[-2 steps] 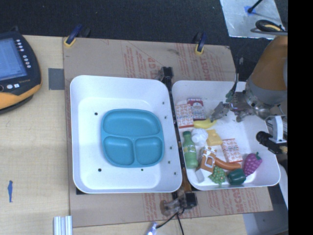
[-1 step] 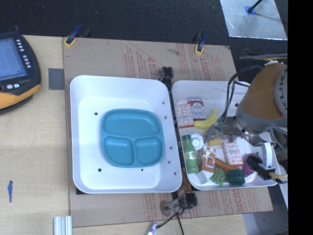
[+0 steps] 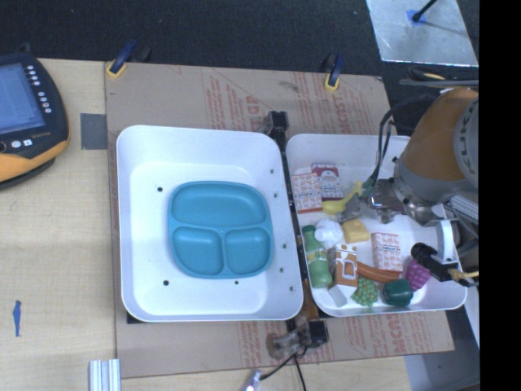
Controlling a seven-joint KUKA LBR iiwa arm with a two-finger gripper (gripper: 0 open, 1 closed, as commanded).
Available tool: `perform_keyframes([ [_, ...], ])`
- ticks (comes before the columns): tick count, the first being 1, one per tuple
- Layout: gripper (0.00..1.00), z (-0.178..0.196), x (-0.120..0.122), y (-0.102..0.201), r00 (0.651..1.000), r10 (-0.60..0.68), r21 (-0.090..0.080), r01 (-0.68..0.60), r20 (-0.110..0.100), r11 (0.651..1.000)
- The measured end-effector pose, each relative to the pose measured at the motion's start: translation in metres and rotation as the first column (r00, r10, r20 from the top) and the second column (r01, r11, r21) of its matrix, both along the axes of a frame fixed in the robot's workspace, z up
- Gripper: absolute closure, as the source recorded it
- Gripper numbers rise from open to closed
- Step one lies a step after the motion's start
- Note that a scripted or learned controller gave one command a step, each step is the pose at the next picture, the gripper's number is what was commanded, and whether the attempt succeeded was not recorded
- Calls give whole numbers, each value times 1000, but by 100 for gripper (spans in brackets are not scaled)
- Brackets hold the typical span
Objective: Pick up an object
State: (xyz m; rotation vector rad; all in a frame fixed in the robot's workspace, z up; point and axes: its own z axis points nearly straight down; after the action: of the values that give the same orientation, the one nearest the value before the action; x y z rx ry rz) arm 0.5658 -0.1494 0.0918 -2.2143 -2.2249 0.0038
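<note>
- One gripper (image 3: pixel 358 204) hangs low in the right bin (image 3: pixel 313 147), at the end of the grey arm (image 3: pixel 435 157) with its orange band. It is small and dark here, so I cannot tell if it is clenched, let go, or holding something.
- Just beside it lies a yellow banana toy (image 3: pixel 340 204). It looks light and smooth, so it may slip. I would take it across its thin middle.
- Near it, a bit lower, sits a pale yellow block (image 3: pixel 356 231), like cheese. It looks stiff with flat sides, so I think it is the easiest thing to grab, side to side.
- Next to the block is a white round lump (image 3: pixel 327 233). I cannot tell if it is soft or hard.
- At the back of the bin lie two flat red and white packets (image 3: pixel 317 186). They look thin and bendy, so they would be hard to lift from above.
- At the front lie a small carton (image 3: pixel 345 265), a brown sausage toy (image 3: pixel 378 273), a green bottle (image 3: pixel 317 261), green leafy bits (image 3: pixel 365 293) and purple grapes (image 3: pixel 418 274). They are packed close and touch each other, so a grab there may push the others.
- In the left bin (image 3: pixel 130 218) sits a blue tray (image 3: pixel 220 227) with three parts.
</note>
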Motion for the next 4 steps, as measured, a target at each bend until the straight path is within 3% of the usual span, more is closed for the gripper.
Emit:
perform_keyframes([
  [1, 0, 0, -8, -7, 1000, 2, 0, -2, -3, 1000],
  [2, 0, 0, 38, -8, 1000, -1, 1, 1, 1, 1000],
  [3, 0, 0, -23, -1, 1000, 2, -1, -2, -1, 1000],
  [4, 0, 0, 45, -25, 1000, 0, 0, 0, 1, 1000],
])
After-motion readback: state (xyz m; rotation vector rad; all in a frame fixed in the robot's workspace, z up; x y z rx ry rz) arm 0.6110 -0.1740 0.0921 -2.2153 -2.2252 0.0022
